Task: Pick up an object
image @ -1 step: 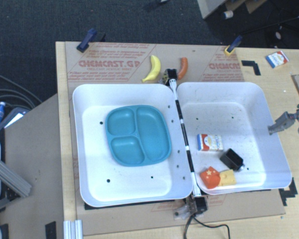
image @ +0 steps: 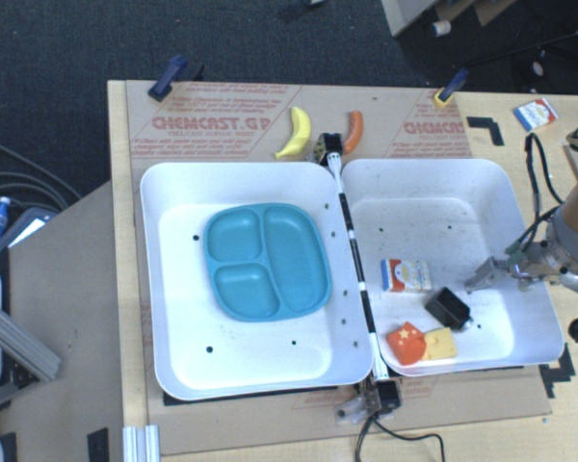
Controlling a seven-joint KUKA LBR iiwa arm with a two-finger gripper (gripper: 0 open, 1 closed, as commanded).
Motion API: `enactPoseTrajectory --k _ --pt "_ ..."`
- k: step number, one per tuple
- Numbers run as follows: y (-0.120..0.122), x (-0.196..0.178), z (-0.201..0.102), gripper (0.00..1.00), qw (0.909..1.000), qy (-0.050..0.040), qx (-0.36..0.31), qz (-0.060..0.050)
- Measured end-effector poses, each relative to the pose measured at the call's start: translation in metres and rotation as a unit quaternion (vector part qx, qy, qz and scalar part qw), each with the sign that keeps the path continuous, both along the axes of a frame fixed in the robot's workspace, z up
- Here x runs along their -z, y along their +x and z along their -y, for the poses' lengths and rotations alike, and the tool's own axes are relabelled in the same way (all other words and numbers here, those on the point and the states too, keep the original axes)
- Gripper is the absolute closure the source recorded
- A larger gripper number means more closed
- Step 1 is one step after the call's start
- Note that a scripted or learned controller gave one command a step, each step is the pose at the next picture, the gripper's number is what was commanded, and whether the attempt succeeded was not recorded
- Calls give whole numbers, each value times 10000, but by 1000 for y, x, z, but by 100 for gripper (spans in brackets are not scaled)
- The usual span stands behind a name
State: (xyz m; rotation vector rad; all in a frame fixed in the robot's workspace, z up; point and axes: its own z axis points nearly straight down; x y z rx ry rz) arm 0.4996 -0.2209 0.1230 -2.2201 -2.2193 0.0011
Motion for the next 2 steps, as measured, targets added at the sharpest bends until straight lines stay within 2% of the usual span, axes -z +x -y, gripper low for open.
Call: enactPoseTrajectory --k 1,2 --pt "64 34 -103 0 10000 -1 -10 62" --pt "107 38 -117 0 10000 -7 -9 14"
